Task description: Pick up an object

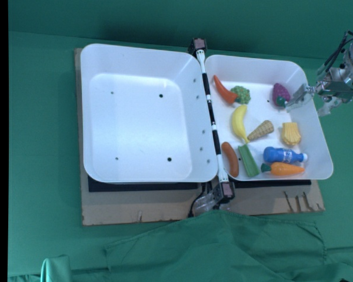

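Even, diffuse overhead light fills the scene. The left bin (141,122) glares near white, washing out its floor. Shadows stay soft and shallow. Focus is slightly soft overall, with mild colour noise.

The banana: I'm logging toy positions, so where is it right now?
In the camera view the banana lies in the right bin, toward its left-centre, just below the broccoli and left of the cone.

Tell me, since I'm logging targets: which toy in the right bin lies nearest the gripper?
The purple toy, at the bin's far right; the gripper sits right beside it, while the other toys lie farther off.
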Robot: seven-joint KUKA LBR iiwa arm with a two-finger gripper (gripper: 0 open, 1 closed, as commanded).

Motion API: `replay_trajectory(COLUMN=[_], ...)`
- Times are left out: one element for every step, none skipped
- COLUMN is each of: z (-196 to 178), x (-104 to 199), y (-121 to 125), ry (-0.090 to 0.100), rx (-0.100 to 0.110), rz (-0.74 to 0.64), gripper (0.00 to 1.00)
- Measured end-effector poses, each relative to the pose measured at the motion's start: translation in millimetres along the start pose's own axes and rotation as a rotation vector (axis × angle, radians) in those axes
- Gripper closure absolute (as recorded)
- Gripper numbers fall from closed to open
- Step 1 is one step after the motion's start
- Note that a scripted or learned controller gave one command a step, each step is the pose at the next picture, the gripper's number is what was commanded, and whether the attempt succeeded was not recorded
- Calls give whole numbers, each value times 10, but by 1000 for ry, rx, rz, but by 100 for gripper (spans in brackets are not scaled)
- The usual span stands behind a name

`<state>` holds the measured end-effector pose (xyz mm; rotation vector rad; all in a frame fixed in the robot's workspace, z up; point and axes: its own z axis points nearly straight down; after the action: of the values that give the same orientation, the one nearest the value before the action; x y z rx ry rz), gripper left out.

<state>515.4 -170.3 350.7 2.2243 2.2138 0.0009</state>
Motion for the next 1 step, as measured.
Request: replay_trajectory(z=[984], x=[-80], y=[-339], ry=[3], rx=[10], rz=[3], gripper=[0])
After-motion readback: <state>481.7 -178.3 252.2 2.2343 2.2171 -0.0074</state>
